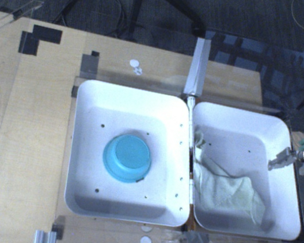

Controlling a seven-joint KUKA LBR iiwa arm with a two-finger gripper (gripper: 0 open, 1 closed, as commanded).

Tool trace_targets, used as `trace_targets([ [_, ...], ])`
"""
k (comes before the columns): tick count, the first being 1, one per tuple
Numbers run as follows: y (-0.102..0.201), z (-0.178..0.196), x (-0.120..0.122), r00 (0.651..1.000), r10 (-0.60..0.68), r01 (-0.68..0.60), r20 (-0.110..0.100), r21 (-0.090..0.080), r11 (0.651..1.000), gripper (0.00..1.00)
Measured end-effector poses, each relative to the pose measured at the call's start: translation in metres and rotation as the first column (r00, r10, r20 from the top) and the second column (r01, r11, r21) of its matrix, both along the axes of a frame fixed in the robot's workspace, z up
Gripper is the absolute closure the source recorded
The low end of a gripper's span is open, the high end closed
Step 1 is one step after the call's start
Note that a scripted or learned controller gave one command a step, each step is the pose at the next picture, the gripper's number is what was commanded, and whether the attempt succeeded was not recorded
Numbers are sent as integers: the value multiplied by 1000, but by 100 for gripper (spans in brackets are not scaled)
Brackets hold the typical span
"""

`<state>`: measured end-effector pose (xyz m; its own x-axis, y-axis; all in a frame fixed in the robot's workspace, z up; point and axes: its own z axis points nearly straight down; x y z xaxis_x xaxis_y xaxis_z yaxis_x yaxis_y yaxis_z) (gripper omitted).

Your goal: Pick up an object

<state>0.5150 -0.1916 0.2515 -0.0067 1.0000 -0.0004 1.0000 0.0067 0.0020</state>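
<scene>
The end effector (283, 159) hovers at the right bin's (289, 136) far edge — grip state unclear — off the cloth (227, 190) and well apart from the left bin's (85, 135) bowl (127, 157), probably staged before descending.

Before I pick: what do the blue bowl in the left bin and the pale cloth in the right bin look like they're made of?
Blue bowl: probably moulded plastic, with a smooth, even colour, a matte-to-satin surface and a clean round rim; it seems to lie upside down. Cloth: soft fabric, likely a towel, off-white, crumpled into folds and draped loosely on the bin floor.
</scene>
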Motion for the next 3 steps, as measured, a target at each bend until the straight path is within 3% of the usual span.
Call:
trace_targets([
  [1, 37, -157, 63, 992, 130, -130, 3, -1, 992, 0],
  [2, 1, -140, 67, 989, 150, -150, 2, -1, 989, 0],
  [3, 52, -162, 63, 853, 522, -522, 8, -8, 853, 0],
])
